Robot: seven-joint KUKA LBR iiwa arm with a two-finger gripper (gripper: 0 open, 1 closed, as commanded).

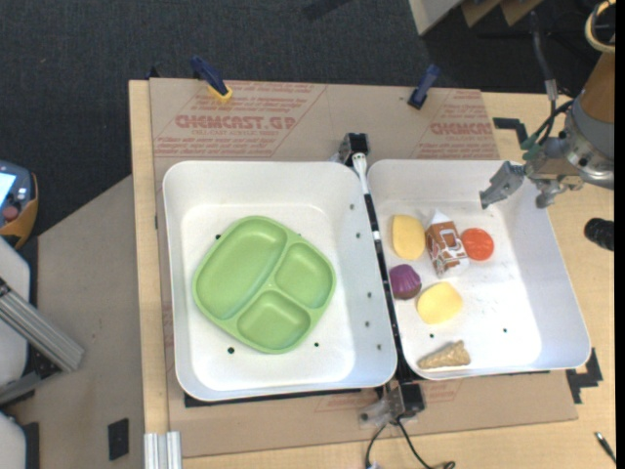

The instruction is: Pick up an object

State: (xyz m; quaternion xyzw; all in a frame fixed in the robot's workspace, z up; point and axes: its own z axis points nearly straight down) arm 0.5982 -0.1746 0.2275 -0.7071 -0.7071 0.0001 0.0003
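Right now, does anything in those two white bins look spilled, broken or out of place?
Nothing stands out. The green divided plate lies flat in the left bin. In the right bin, the small food items sit loosely clustered, the carton tilted among them but intact. The end effector is above that bin's far edge.

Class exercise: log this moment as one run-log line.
pincer: above right bin's far edge, nothing between fingers | targets: carton, orange ball, purple ball | left bin: green tray

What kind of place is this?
Probably a robot test lab: a robot arm reaches over two white bins, toy food lies in one, and clamps hold the board.
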